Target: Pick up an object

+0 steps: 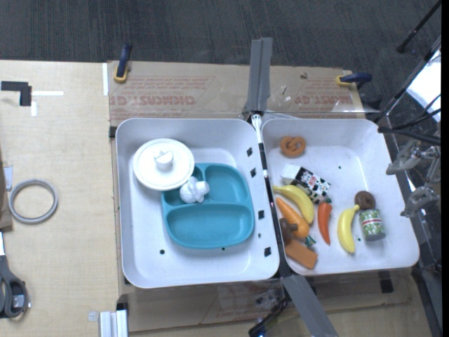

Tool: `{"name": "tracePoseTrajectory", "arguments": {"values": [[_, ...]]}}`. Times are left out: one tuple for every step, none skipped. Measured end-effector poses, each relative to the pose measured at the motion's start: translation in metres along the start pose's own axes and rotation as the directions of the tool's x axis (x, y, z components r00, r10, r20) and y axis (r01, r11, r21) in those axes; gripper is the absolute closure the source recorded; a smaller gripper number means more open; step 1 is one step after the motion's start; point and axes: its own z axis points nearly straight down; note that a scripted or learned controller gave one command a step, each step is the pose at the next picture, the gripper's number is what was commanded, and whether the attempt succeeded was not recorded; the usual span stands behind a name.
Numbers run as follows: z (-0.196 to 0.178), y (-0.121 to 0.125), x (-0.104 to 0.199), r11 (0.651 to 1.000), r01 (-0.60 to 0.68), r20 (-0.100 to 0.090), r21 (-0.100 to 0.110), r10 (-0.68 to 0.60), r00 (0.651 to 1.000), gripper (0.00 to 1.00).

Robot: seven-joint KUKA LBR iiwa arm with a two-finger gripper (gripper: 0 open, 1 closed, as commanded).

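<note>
In the right bin (393,188), I favour the lone banana (346,230): descend centred, clear of the can (372,225). Gripper state: cannot tell.

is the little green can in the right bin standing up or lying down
Lying down. The green can shows its labelled side along its length, tilted slightly, on the right bin floor beside a banana.

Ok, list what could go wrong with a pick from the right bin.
1. The banana, carrot and orange slab lie bunched by the divider, so a grab may catch two or slip.
2. The small can touches the second banana; reaching for one could knock the other.
</note>
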Motion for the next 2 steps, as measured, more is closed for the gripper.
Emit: {"name": "tracePoseTrajectory", "arguments": {"values": [[0.168, 0.004, 0.01, 0.988, 0.153, -0.001, -0.002, -0.153, 0.988, 0.0], [0.182, 0.078, -0.033, 0.952, 0.306, 0.0, -0.001, -0.306, 0.952, 0.0]]}}
